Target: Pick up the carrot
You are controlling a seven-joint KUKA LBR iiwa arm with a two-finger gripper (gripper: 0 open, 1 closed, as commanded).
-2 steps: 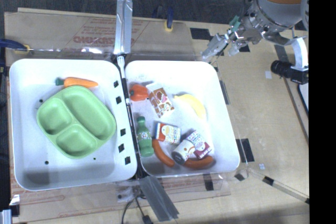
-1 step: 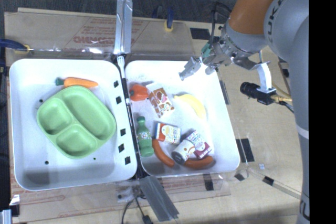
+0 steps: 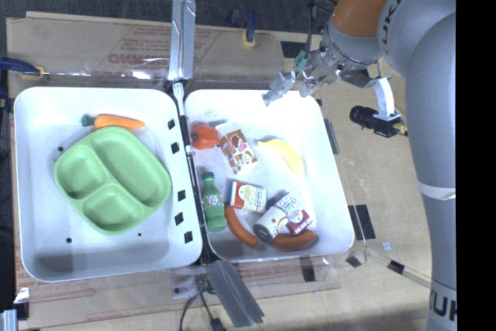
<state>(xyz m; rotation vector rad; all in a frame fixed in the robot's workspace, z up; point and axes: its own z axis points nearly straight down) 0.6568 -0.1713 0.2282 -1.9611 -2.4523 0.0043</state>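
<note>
The carrot [image 3: 118,121], orange with a green top, lies in the left bin [image 3: 46,252] against the far rim of the green divided plate [image 3: 112,178]. My gripper [image 3: 287,86] hangs over the far rim of the right bin [image 3: 329,167], well to the right of the carrot. Its fingers stand apart with nothing between them.
The right bin holds an orange-red toy vegetable [image 3: 204,136], a snack packet [image 3: 238,150], a banana [image 3: 283,153], a green bottle [image 3: 212,201], a juice box [image 3: 246,196], a can [image 3: 277,219] and two sausages [image 3: 240,229]. A metal divider bar [image 3: 183,43] stands between the bins.
</note>
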